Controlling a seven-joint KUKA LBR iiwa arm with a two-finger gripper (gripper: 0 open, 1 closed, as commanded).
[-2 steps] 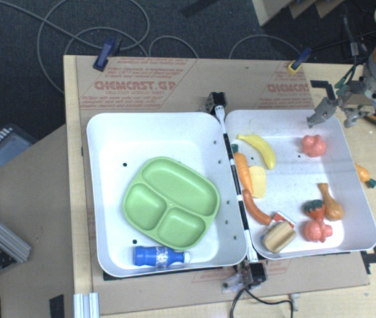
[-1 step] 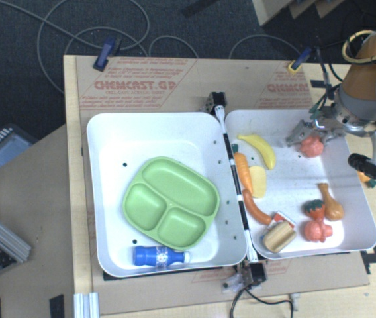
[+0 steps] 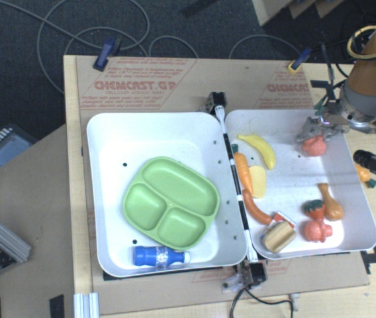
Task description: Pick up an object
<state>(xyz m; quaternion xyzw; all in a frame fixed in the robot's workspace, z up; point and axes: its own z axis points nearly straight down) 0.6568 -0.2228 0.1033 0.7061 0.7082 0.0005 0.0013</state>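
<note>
My gripper (image 3: 316, 132) is low over the far right corner of the right bin (image 3: 347, 171), directly above a pink-red toy fruit (image 3: 314, 146) and touching or nearly touching its top. The fruit looks to be resting on the bin floor. Other toys in this bin are a yellow banana (image 3: 258, 149), an orange carrot (image 3: 241, 169), a pale yellow slice (image 3: 259, 181), an orange drumstick-like piece (image 3: 331, 204), a red strawberry (image 3: 316, 230) and a tan roll (image 3: 277, 236).
The left bin (image 3: 108, 144) holds a green divided plate (image 3: 169, 203) and a blue can (image 3: 160, 257) lying at its near edge. A black hinge strip (image 3: 231, 177) runs between the bins. Cables lie beyond the bench.
</note>
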